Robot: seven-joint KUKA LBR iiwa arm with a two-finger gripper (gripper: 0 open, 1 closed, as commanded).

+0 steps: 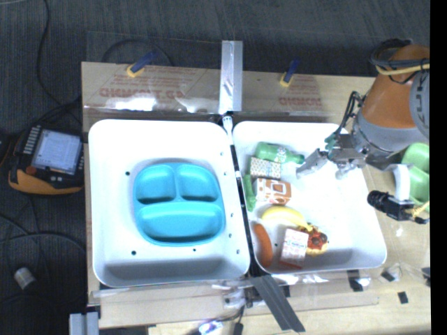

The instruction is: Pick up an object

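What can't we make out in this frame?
- Hand, camera view: too small and blurred to tell whether it holds anything.
- Arm: cut off by the right edge.
- Pile by the right bin's left wall: banana and carton overlap, labels unreadable.
- Pendant screen: text too small.

Arm (401, 107): grey casing with a broad orange band above the wrist, rounded in section. Black cables loop over the top of the orange band. Wrist housing below the band is grey metal. Gripper (327, 165): two pale grey fingers on a darker, angular metal base with small fittings.
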